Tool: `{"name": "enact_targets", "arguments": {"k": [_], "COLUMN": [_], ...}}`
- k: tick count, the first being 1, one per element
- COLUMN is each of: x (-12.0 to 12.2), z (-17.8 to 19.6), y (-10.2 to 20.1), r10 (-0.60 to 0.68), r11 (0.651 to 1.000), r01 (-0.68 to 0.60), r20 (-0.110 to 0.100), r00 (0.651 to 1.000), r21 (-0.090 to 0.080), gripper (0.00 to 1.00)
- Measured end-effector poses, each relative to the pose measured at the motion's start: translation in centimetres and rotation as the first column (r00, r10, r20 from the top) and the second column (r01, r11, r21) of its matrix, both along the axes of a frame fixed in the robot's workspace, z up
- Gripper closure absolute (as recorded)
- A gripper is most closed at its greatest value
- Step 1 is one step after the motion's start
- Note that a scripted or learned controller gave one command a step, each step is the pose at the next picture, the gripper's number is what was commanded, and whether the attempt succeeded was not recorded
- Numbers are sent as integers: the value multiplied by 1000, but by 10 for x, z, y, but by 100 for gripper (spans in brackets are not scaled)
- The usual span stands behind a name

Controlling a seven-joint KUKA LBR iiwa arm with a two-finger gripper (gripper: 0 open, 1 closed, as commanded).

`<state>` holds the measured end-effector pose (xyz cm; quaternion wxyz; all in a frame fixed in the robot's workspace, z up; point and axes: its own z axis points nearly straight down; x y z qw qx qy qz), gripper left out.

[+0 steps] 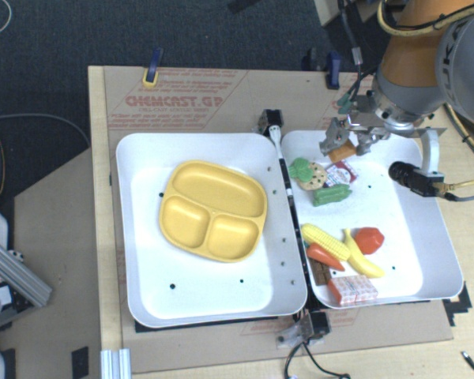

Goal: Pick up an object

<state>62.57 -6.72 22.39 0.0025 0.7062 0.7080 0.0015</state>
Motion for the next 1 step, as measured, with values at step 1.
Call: {"name": "enact_targets", "arguments": {"k": [1], "x": [19], "z": [-8], "y": [2], "r10": [-1], "r11": [1000], "r01": [1], "r20": [-1], "r00": [1000], "r21": [-1], "gripper": [100]}}
